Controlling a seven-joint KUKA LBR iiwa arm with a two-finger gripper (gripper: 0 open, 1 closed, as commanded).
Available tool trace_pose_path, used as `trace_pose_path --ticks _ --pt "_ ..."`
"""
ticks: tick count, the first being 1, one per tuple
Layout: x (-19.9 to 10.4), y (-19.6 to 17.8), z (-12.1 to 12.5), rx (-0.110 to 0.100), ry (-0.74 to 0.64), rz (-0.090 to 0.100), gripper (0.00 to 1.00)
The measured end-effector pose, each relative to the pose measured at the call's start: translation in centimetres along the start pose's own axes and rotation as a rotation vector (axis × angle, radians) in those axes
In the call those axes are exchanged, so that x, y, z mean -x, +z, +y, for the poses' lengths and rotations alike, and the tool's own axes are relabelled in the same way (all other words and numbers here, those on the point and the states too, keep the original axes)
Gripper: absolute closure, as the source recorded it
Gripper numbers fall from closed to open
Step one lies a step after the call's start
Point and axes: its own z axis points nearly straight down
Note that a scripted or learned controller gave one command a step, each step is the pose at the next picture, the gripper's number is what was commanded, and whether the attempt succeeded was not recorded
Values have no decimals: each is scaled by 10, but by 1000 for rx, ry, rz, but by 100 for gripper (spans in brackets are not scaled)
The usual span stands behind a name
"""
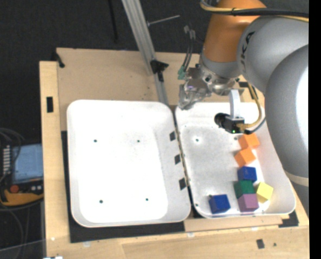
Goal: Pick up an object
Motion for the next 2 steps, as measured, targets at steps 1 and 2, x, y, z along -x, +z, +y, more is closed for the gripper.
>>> trace_pose_path --ticks 1,2 --pt "-49 -10 -4 5 -1 2 100" --pt "-107 -2 4 3 -1 1 100"
